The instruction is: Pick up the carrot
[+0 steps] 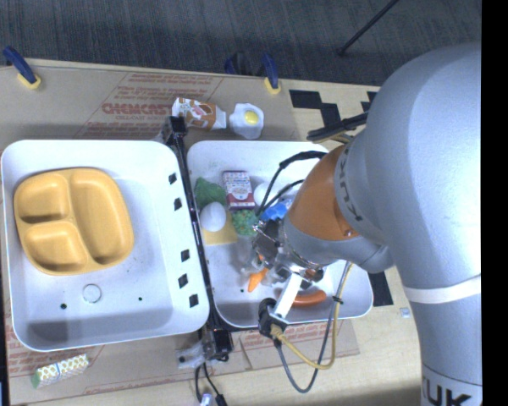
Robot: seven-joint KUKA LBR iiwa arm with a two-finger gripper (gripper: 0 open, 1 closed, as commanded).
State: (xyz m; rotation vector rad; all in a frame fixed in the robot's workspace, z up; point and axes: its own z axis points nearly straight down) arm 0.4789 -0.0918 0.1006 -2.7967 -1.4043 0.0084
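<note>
Half the carrot [256, 281] hides under the wrist; whether the fingers [267, 271] are apart is unclear.

A robot lab: cardboard-covered bench [135, 91] held by blue clamps [21, 68], white bins [34, 328], grey carpet [152, 15].

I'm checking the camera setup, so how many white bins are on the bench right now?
2. The left white bin holds a yellow divided tray; the right white bin holds the food items, under the arm.
</note>
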